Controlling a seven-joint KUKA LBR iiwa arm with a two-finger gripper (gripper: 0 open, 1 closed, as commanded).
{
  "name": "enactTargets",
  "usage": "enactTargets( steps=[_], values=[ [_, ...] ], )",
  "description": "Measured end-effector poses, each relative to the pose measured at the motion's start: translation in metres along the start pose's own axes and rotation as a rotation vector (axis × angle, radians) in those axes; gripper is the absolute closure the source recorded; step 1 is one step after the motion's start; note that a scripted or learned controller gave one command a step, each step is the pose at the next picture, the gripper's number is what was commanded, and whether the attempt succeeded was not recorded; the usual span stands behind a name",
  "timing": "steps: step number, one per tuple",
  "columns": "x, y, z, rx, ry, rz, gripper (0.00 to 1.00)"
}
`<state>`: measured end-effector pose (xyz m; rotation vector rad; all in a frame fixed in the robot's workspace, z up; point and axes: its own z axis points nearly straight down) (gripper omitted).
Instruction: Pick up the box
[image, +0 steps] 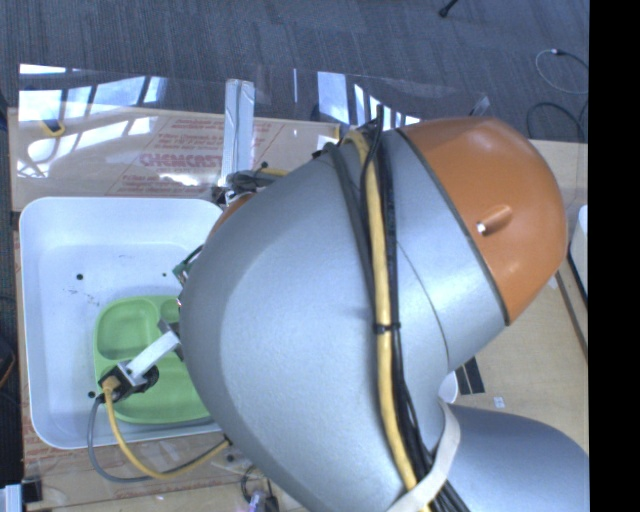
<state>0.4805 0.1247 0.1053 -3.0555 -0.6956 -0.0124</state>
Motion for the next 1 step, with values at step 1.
enactTargets(
  steps=[1],
  values=[
    [-0.0010, -0.0074, -0.1060, -0.002, -0.012, 0.014, 1.00]
  ],
)
